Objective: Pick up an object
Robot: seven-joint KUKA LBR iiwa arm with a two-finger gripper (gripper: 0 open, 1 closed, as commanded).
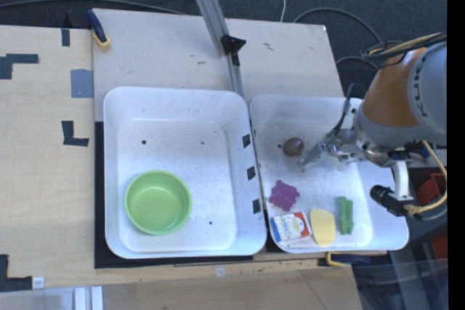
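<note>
While parted and empty, fingers (309, 160) beside brown ball (293, 147), mid right bin (378, 239)

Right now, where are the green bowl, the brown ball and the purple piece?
green bowl (158, 202), camera view, the middle of its inside.
brown ball (293, 147), camera view, the middle of its top.
purple piece (284, 194), camera view, its centre.

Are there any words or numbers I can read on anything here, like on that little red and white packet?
No text can be read anywhere in this view.
Packet in the right bin: a red and white printed label, too small and blurred to read.
Arm: dark marks on the grey part above the orange band, cut off and blurred, not readable.
Green bowl, purple toy, yellow piece, green piece, brown ball: no writing visible.
</note>
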